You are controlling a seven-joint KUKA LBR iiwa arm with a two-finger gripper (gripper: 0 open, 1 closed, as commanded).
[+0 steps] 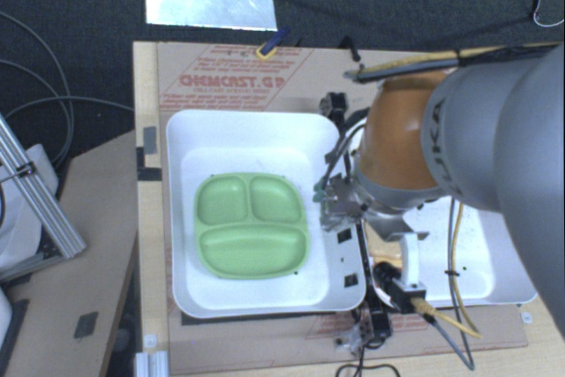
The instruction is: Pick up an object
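Green plastic plate [252, 226] is lying flat in the left bin [181, 190], roughly centred, three compartments facing up. Looks like moulded kids' dinnerware: light, stiff, glossy and likely slick, not fragile.

Arm [459, 137] is hanging over the seam between the left bin and the right bin [481, 278], orange band [397, 141] facing the camera. Gripper [334, 209] is sitting near the plate's right edge, close to the bin wall. Wrist and cabling are blocking the tips, so I cannot tell how the jaws are standing or whether they are touching anything.

Grip judgement: flat face is giving a two-finger gripper nothing to pinch. Best bet is the raised outer rim or a divider ridge between compartments, one finger on each side. Rim grab at the right edge is probably tilting the plate on lift, and the slick surface is making slip likely.
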